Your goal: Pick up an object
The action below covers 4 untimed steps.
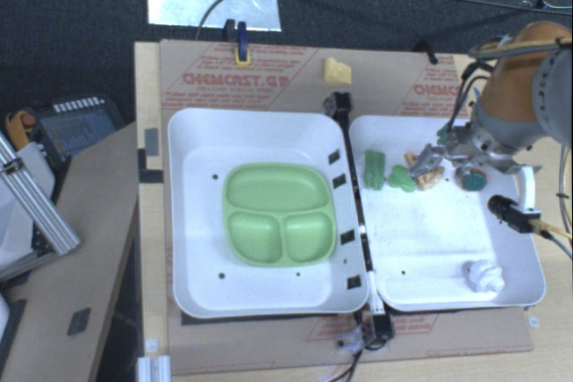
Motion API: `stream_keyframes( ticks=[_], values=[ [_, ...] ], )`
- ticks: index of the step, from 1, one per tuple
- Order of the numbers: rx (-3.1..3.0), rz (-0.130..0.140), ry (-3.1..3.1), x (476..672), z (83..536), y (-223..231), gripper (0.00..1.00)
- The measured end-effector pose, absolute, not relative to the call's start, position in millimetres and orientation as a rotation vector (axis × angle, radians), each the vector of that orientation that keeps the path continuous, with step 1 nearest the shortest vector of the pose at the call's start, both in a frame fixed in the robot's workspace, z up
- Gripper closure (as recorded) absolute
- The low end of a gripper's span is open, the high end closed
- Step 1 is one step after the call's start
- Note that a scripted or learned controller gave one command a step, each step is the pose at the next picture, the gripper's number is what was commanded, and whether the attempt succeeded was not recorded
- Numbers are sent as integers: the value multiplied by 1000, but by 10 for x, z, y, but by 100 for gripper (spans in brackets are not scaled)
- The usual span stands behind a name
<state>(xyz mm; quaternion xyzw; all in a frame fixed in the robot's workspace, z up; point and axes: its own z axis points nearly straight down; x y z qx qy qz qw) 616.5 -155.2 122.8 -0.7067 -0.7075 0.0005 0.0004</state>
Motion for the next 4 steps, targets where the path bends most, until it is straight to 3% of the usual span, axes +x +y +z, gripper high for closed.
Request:
stream_keyframes(
  ticks=[1, 4],
  values=[
    [-2224, -3, -2226, 6179, 1363, -1555, 100],
    [-2221, -6, -2232, 6312, 2827, -1582, 100]
  ],
)
